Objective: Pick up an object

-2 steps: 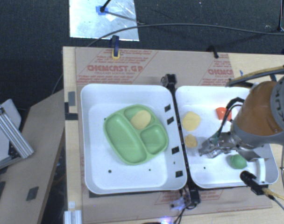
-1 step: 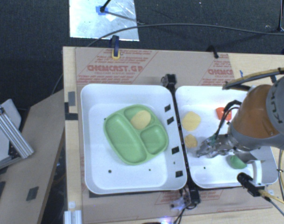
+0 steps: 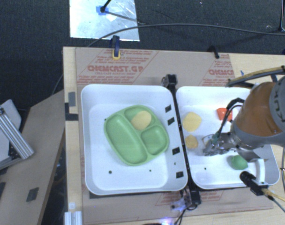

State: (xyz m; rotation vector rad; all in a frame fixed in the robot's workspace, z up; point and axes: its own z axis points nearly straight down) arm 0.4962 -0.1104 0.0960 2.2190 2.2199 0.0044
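Right bin [image 3: 203, 175] holds the candidates: a pale yellow rounded piece [image 3: 192, 121] near the divider, a smaller tan-yellow piece [image 3: 191, 141] just below it, an orange-red item [image 3: 222, 112] partly hidden by the arm, and a green rounded item [image 3: 237, 162] toward the near edge. They look like toy food, so probably light, rigid plastic or foam, smooth and a bit slippery; rounded shapes may roll or squirt out of a pinch, so best taken across the widest middle, fingers straddling from above. The small tan-yellow piece is nearest the end effector [image 3: 212, 144], just beside it to its left, not touching as far as visible. The end effector sits low over the right bin floor between the tan-yellow piece and the green item; metal parts are blurred, can't tell whether it is apart or together, nothing visibly clamped. The arm [image 3: 259, 116] reaches in from the right, orange band above the wrist, wrist angled down and leftward. Left bin [image 3: 100, 172] holds a green divided tray [image 3: 128, 142] with a yellow piece [image 3: 142, 120] in its upper compartment, well apart from the end effector. Both bins rest on the bench [image 3: 133, 64].
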